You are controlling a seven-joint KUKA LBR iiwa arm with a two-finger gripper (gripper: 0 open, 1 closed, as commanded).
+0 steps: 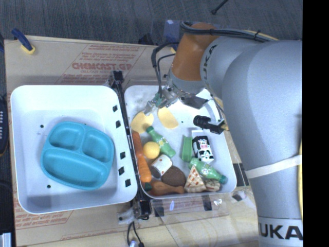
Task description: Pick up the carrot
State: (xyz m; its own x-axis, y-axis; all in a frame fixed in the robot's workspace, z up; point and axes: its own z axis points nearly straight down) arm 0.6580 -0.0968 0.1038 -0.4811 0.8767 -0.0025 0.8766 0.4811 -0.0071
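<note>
Carrot [140, 157] lies along the right bin's [226, 158] left wall, beside a lemon [150, 150]. The gripper [158, 102] hovers well above it, jaw state impossible to tell; it should descend aligned with the carrot's length, clear of the wall.

carrot [140, 158]: orange, long, at the left wall of the right bin
tray [77, 154]: light blue, in the left bin
bins [31, 102]: white, both
arm [257, 117]: grey, with an orange band [191, 55] in the upper middle of the frame
lemon [151, 150]: yellow
bottle [160, 142]: green
small box [203, 148]: white with black patches, like a cow
pizza slice [195, 179]: tan with darker dots
bench surface [97, 60]: brown cardboard with red print
</note>
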